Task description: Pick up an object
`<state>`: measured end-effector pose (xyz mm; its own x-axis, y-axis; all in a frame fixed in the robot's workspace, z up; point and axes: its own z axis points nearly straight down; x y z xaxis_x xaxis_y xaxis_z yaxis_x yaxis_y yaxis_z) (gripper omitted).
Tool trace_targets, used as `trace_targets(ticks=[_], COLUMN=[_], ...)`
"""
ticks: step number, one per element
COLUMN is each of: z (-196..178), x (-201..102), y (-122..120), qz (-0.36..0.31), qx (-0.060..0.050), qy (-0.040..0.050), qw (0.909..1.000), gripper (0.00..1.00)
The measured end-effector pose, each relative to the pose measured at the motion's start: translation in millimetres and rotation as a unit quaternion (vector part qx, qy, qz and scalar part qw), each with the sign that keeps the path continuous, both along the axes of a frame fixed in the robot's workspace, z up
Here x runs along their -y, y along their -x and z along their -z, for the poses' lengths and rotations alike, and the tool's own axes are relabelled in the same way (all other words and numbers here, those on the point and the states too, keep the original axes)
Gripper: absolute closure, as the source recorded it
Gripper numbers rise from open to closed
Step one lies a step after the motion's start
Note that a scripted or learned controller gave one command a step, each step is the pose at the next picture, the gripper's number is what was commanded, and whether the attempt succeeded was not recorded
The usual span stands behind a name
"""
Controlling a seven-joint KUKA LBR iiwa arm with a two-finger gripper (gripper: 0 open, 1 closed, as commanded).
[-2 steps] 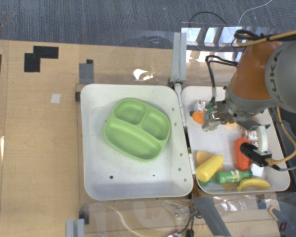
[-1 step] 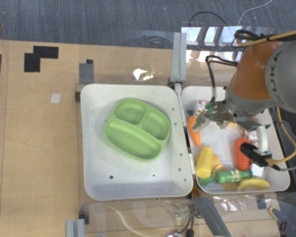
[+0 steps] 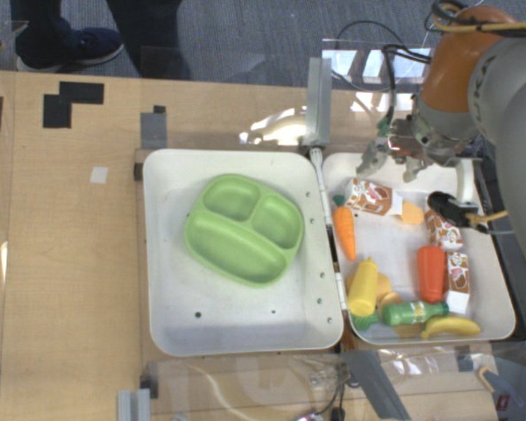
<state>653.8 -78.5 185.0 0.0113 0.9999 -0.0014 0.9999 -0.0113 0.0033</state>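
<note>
My gripper (image 3: 388,163) hangs over the far end of the right bin (image 3: 505,310), its two fingers spread open with nothing between them. Just below it lies a red and white snack packet (image 3: 371,198). An orange carrot (image 3: 344,231) rests along the bin's left wall. Nearer the front are a yellow squeeze bottle (image 3: 364,288), a red bottle (image 3: 431,270), a green bottle (image 3: 414,312) and a banana (image 3: 450,326).
The left bin (image 3: 171,323) holds a green divided plate (image 3: 244,228). A second printed packet (image 3: 457,257) lies by the red bottle, and a small orange piece (image 3: 412,213) sits beside the snack packet. A metal rail (image 3: 329,235) separates the bins.
</note>
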Motion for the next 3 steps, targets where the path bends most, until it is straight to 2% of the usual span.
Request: trace_targets(ticks=[1,2,3], z=[62.0,73.0,74.3], x=[24.6,24.8,35.0], y=[-14.5,26.9,25.0], qz=[-0.033,0.032,0.064], qx=[0.016,0.031,0.026], qy=[0.0020,0.0013,-0.0042], qw=[0.9993,0.9990,0.9976], gripper=[0.00,0.00,0.00])
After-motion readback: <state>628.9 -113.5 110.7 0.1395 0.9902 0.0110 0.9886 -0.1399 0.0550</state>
